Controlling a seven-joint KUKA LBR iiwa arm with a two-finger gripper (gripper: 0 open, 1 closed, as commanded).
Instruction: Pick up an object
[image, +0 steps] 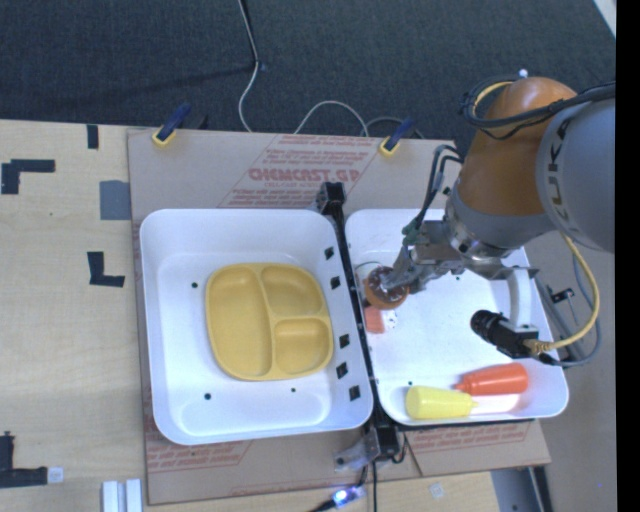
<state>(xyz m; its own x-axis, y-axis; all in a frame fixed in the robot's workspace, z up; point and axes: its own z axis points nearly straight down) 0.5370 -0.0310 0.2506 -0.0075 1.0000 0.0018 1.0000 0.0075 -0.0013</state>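
We look down at a slant on a tan worktop (60, 330), which has a few black marks at the left of the frame. A sheet of cardboard (290, 170) lies on it, with red print along its upper part. A blue-and-yellow clamp (170, 124) grips the sheet's upper left corner, and a second clamp (397, 134) sits further right on its upper edge. Two shallow white bins rest side by side on the cardboard. They meet along a row of black clips in the middle of the frame.

In the left bin (165, 250) a yellow plate (268, 320) with three compartments lies flat near the centre.

In the right bin (440, 340), close to its left wall, is a small brown round thing (381, 289). The jaws are right at it, on its upper right side. We cannot tell whether they are wide, narrow or closed around it. Just below the brown thing lies a small orange piece (374, 320). Along the bin's lower edge a yellow thing (437, 402) lies on its side. Just to its right, and a little higher, is an orange thing (492, 380), also on its side.

The arm (520, 150), grey with an orange band, fills the upper right of the frame. It reaches down and to the left over the right bin.
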